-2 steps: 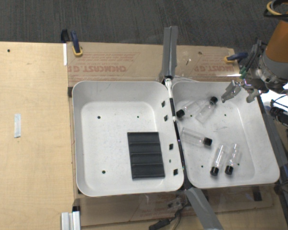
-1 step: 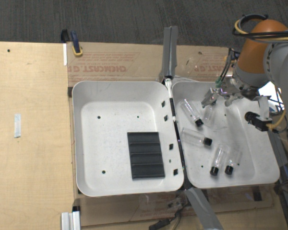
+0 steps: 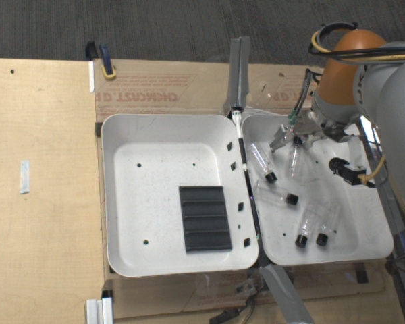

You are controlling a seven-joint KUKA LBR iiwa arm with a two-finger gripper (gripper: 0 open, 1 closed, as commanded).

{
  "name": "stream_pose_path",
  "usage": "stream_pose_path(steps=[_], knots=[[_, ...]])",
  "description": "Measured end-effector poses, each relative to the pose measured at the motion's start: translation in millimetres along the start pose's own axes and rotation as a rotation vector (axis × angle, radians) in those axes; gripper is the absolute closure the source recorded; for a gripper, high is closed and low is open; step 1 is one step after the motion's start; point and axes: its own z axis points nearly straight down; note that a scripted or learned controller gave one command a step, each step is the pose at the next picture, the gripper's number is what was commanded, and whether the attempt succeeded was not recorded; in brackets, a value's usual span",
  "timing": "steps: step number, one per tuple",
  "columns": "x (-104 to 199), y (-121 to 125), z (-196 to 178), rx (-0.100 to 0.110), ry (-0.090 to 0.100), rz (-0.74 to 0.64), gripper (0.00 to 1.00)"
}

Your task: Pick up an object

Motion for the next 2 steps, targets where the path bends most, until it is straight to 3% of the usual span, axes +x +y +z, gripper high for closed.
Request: stream_pose_path(steps=[1, 2], knots=[[-1, 0, -9, 0.000, -0.002, -0.001, 1.00], [40, 3, -135, 0.000, -0.001, 0.097, 1.00]])
